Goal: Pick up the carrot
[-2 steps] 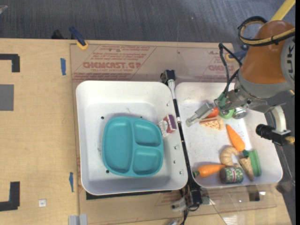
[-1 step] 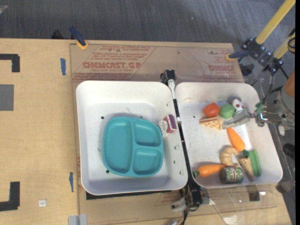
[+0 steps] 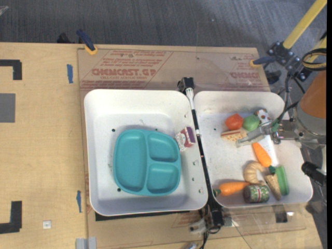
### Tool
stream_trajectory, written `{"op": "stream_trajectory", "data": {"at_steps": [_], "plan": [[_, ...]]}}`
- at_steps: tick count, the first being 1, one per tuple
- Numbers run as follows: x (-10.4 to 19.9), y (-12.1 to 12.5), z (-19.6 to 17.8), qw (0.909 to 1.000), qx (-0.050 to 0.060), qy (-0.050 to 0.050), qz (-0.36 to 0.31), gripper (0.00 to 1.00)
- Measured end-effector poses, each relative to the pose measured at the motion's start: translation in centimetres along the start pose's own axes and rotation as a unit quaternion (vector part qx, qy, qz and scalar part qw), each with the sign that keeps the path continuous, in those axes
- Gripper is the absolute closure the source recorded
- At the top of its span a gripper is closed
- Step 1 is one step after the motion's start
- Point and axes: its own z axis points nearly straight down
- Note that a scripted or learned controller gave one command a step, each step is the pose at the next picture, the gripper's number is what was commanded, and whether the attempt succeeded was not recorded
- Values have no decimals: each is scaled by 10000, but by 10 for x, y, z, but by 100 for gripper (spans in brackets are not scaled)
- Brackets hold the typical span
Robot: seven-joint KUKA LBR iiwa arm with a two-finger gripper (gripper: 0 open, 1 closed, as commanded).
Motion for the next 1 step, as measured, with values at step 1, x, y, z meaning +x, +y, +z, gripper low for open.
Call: {"op": "stream_trajectory", "data": {"at_steps": [1], "plan": [[8, 18, 23, 9993, -119, 55, 348, 0]]}}
